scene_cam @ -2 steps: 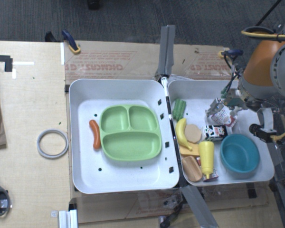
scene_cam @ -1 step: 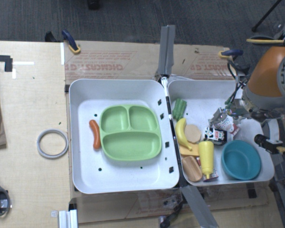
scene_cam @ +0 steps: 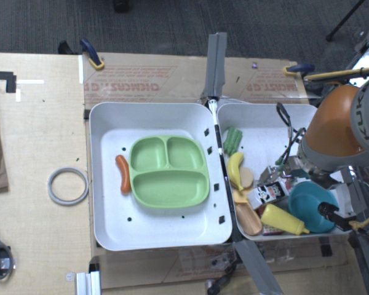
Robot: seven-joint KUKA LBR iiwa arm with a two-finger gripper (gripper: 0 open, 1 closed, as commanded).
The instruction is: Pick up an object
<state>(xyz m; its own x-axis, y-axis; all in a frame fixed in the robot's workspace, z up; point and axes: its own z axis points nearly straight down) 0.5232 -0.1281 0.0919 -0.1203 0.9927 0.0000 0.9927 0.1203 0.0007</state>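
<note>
Here, the gripper [scene_cam: 281,172] is lowered beside the yellow bottle [scene_cam: 283,219]. How its tool is set cannot be told.

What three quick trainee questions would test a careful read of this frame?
1. True or false: the green divided plate lies in the left bin.
2. Which lies beside that plate, on its left: A) banana B) orange hot dog C) yellow squeeze bottle?
3. Fill in: the grey ring rests on the ____, outside both bins.

Key: 1 true; 2 B; 3 bench.
</note>
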